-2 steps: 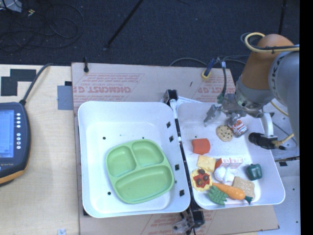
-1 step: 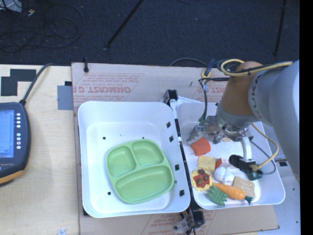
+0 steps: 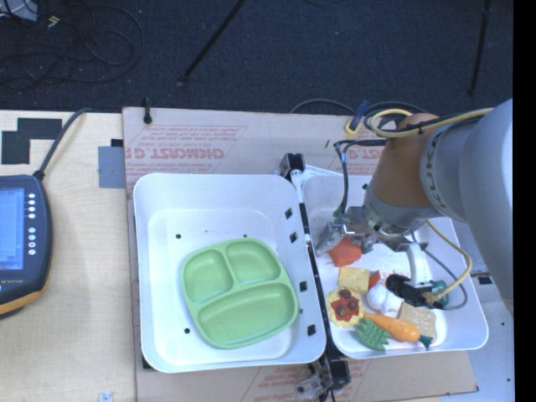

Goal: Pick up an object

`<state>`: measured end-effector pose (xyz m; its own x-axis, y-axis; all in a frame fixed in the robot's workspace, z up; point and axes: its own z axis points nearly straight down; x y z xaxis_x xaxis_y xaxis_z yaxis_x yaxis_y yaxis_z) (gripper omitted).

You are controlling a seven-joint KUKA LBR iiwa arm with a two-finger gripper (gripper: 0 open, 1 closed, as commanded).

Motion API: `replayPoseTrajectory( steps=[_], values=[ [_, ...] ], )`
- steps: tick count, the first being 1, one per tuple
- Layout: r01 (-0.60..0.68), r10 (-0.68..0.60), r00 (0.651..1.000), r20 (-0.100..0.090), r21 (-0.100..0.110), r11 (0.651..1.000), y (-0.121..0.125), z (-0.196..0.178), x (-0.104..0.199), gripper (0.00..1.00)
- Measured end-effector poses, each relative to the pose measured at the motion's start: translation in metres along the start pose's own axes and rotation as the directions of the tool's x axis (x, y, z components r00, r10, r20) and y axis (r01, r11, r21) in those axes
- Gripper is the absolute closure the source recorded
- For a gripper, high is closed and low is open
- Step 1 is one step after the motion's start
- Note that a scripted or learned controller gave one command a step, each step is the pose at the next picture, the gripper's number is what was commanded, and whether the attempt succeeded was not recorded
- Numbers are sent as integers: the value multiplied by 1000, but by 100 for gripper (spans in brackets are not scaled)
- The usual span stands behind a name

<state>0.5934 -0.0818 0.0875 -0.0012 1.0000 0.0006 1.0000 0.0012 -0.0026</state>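
My gripper (image 3: 358,238) hangs low over the upper left part of the right bin (image 3: 469,337), with the arm reaching in from the right. Directly beneath it, touching or nearly so, lies a red-orange wedge (image 3: 342,253). In front of that sit a yellow cheese block (image 3: 353,278), a pizza slice (image 3: 344,306), a small white piece (image 3: 378,295), an orange carrot (image 3: 392,327), a green leafy piece (image 3: 368,336) and a tan cracker (image 3: 416,317). I cannot make out anything between the fingers.
The left bin (image 3: 167,199) holds a green divided plate (image 3: 239,291). A black divider with clips (image 3: 303,258) separates the two bins. A handheld control pendant (image 3: 18,233) lies on the bench at far left.
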Motion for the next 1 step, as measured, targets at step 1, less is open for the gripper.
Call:
replayPoseTrajectory(
  steps=[1],
  values=[
    [-4,4,1000,-2,3,1000,1,-9,-1,100]
  ],
)
